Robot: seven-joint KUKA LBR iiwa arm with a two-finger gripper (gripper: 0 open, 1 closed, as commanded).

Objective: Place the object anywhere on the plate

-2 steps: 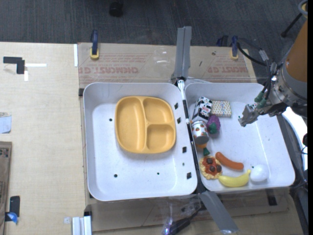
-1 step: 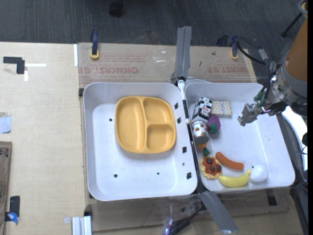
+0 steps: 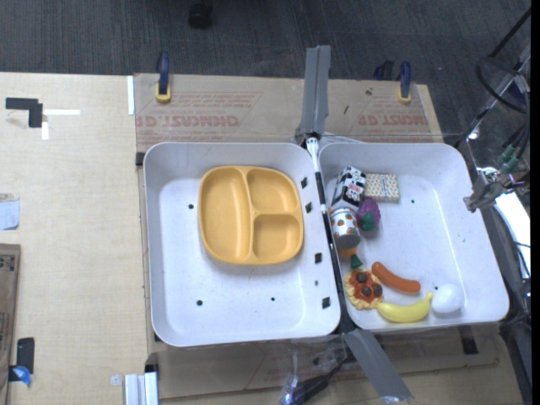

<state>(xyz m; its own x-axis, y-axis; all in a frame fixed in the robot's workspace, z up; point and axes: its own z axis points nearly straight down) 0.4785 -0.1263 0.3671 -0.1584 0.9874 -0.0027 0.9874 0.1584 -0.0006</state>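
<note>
A yellow plate point(image 3: 251, 215) with three compartments lies in the left white bin point(image 3: 177, 294), toward its back; nothing rests on it. The right white bin point(image 3: 460, 226) holds several toy items. A black-and-white cow figure point(image 3: 351, 184) and a speckled beige block point(image 3: 382, 186) sit at its back left. Below them are a purple bunch of grapes point(image 3: 369, 215) and a small can point(image 3: 344, 224). A pizza slice point(image 3: 364, 288), a red sausage point(image 3: 396, 278), a yellow banana point(image 3: 403, 310) and a white egg point(image 3: 446, 299) lie along the front.
A grey metal divider point(image 3: 316, 91) runs between the bins at the back. Blue clamps point(image 3: 162, 78) point(image 3: 404, 81) hold a cardboard sheet behind the bins. Cables and a metal bracket point(image 3: 489, 188) hang at the right bin's edge.
</note>
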